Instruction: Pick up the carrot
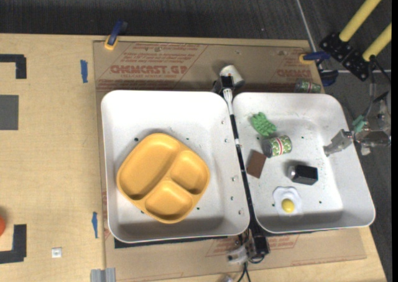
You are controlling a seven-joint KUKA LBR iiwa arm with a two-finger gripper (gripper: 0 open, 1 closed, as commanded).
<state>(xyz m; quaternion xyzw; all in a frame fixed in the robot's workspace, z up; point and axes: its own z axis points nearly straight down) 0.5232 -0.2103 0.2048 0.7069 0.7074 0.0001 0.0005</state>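
**If the Orange Shape at the Left Edge Is the Carrot: Handling Notes**

Because the frame cuts it off, the orange-red shape (2,225) at the far left edge of the surface (50,150) can only be taken provisionally as the carrot. It lies outside both bins. Its outline and length are hidden.

1. Handling (judgement). A play-food carrot would probably be light, stiff and smooth, with a taper that lets it slip or roll. Grasp across the thicker half, square to the long axis. Nothing suggests fragility.

2. Surface. The surface is pale wood with dark squares and blue tape marks. A printed cardboard sheet (155,63) lies under the bins. The room around the orange shape looks open, so the approach there is unobstructed.

3. Left bin (112,150). It holds a yellow divided plate (163,177), which sits low and centred. Its colour is close to a carrot's; do not confuse the two.

4. Right bin (351,200). It holds a green leafy toy (263,124), a small can (277,145) lying just beside it, a brown tile (255,164), a black block (304,173) and a toy fried egg (286,201). These items are near one another but mostly apart.

5. Pincer (344,139). It stands over the right rim of the right bin, well apart from the orange shape. Whether it is released or clenched cannot be told. Nothing is seen in its grasp. The whole span of both bins lies between it and the candidate.
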